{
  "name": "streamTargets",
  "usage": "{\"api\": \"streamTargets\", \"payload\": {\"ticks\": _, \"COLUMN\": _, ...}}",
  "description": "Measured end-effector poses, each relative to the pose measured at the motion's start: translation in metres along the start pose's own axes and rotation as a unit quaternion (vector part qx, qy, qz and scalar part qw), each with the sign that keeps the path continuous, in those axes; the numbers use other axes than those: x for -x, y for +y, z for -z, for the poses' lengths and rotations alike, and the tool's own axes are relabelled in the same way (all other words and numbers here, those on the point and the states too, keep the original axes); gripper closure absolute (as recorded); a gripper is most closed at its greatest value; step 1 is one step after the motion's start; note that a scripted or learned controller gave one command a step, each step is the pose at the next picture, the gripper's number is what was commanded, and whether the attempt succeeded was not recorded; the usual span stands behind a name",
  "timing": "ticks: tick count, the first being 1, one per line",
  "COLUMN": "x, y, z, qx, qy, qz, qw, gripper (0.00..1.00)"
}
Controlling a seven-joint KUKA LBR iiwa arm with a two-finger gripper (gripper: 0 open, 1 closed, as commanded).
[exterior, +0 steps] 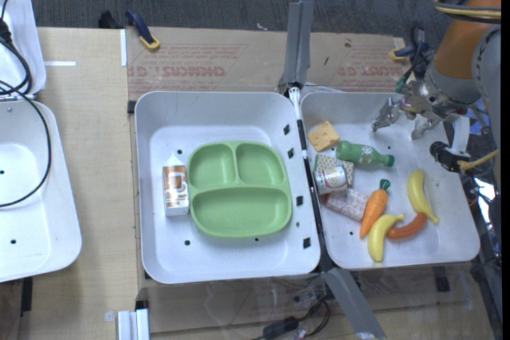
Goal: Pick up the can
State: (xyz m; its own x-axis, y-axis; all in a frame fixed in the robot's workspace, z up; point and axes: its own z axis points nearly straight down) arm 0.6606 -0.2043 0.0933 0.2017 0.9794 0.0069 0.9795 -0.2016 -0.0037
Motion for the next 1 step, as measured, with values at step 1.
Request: {"api": "streamTargets", "payload": {"ticks": 1, "x": 0.0014, "y": 0.0007, "z": 0.0000, "qx": -0.001, "qy": 0.002, "qz": 0.009, "qw": 1.0000, "gripper": 0.00}}
